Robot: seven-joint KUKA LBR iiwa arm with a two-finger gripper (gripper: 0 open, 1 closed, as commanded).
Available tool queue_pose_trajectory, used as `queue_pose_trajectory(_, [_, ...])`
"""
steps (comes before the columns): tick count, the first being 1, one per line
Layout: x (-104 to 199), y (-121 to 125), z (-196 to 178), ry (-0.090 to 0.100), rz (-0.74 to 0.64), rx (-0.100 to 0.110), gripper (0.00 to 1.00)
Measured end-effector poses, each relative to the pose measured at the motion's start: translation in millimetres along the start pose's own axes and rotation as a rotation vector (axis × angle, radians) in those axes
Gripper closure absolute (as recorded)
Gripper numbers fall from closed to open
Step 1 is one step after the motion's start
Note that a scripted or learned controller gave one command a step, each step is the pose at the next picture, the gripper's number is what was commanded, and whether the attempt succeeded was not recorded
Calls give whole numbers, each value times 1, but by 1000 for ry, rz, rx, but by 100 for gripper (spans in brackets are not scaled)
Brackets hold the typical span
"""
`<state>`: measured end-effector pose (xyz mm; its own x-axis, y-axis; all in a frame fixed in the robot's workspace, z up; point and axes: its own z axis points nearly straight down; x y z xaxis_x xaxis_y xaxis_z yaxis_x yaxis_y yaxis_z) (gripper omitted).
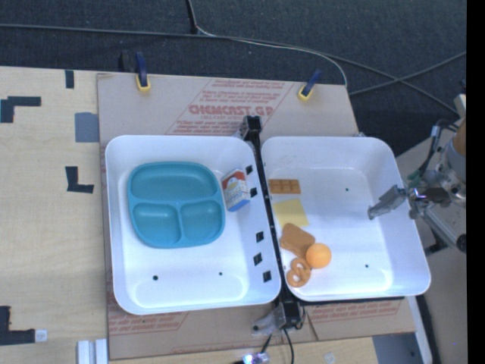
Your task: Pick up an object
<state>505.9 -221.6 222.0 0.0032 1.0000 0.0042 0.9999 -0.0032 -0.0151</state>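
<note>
Camera view, from above at a slant. The gripper (388,201) sits over the right edge of the right bin (341,154); whether it is wide or narrow I cannot tell, and nothing is seen held in it.

The candidate objects lie well apart from it, bunched against that bin's left wall: one orange ball (319,255), one brown bread-like piece (296,239) touching it, one pretzel (297,273) just below, one yellow slab (289,212), and one orange wafer (284,186) above that. Five items in all. The middle and right floor of this bin is bare between them and the gripper.

The left bin (125,279) holds one blue divided plate (176,204) and one small carton (236,189), tilted, just beside the plate near the shared wall. Both bins rest on the counter (45,203).
</note>
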Motion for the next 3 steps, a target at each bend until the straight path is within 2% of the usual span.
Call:
queue_pose_trajectory(1, [1, 3, -6, -3, -5, -10, 0])
queue_pose_trajectory(3, [9, 11, 108, -1, -4, -6, 0])
